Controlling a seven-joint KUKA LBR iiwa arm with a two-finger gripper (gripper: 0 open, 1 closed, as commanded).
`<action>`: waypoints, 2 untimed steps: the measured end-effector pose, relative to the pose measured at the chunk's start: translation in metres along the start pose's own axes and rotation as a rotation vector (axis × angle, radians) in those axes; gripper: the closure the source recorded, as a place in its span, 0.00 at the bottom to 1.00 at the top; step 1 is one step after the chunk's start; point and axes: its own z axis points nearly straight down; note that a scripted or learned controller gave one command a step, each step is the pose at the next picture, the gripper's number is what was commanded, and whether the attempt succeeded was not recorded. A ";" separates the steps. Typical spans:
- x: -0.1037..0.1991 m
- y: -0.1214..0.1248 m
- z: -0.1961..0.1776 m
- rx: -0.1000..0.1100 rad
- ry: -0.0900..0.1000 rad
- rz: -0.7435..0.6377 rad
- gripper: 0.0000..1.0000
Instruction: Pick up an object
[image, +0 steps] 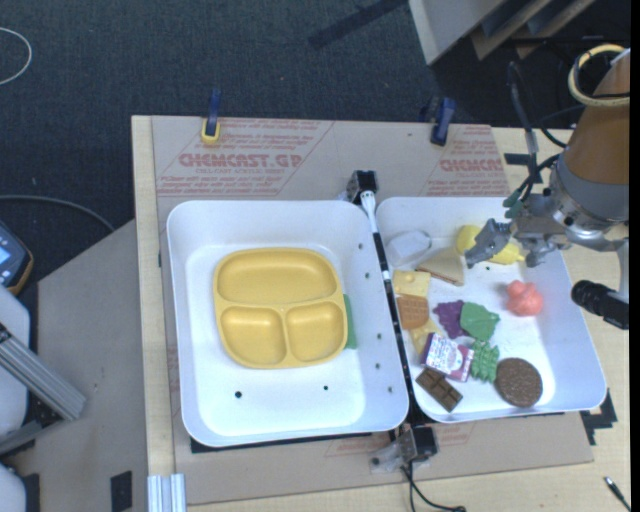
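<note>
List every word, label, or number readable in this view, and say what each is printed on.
"CHEMCAST GP", red print, repeated on the brown protective sheet under the bins; the repeat at upper right is cut off by the right bin.
Purple-and-white packet in the right bin: print too small to read.

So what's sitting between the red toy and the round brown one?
Nothing: in the camera view, bare white bin floor separates the red toy from the round brown one.
</note>
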 end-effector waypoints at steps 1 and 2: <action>0.000 0.002 -0.008 -0.014 -0.001 -0.002 0.00; -0.006 0.007 0.038 -0.009 0.000 -0.002 0.00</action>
